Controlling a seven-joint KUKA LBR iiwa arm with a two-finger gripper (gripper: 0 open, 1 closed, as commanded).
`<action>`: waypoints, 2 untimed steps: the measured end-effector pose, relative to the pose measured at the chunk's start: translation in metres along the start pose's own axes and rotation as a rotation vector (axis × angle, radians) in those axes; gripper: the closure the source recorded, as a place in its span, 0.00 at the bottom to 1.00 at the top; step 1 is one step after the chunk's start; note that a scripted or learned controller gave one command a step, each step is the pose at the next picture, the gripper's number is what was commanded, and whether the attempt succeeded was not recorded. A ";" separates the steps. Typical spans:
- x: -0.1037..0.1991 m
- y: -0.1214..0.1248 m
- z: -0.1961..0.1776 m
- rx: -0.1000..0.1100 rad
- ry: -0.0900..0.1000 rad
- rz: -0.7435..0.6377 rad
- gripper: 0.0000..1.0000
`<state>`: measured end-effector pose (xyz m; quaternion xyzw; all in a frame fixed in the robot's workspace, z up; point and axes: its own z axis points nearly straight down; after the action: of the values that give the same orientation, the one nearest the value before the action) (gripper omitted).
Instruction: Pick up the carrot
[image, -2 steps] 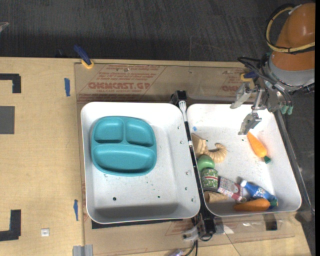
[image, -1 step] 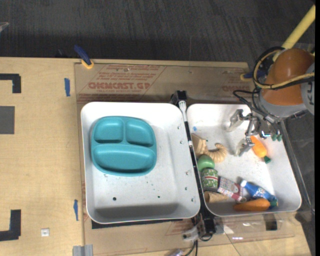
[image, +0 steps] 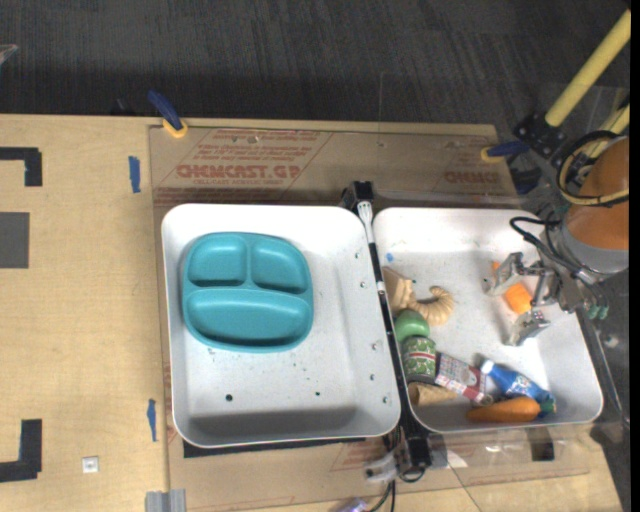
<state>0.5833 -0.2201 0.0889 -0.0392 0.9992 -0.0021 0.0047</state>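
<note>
Gripper (image: 520, 297): hangs over the right part of the right bin (image: 462, 238), its two metal fingers spread wide, one toward the far side and one toward the near side. A small orange piece (image: 516, 297) shows in the gap between them; whether it is pinched or merely lying below cannot be told, and its identity is unclear.

Carrot (image: 503, 409): long orange item lying flat against the near wall of the right bin, near its right corner. Long axis runs roughly left to right, parallel to that wall. From the gripper it lies toward the camera and slightly left, apart from the fingers.

Neighbours of the carrot: a blue and white packet (image: 516, 384) touching it on the far side; a red and white wrapper (image: 455, 376) just beside its left end. A green bottle (image: 415, 343) and a tan toy (image: 420, 301) lie further left, by the divider.

Left bin (image: 270, 400): holds a teal divided plate (image: 246, 290).

Judgement: the fingers' present spread lies across the carrot's length, which suits a grasp; the wall and the packet crowd both sides, leaving little room for the fingers.
</note>
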 end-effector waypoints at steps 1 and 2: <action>-0.006 0.002 -0.015 0.002 -0.017 -0.004 1.00; 0.023 0.005 -0.002 -0.002 -0.006 -0.378 1.00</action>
<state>0.5595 -0.2171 0.0904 -0.2261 0.9741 -0.0019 0.0072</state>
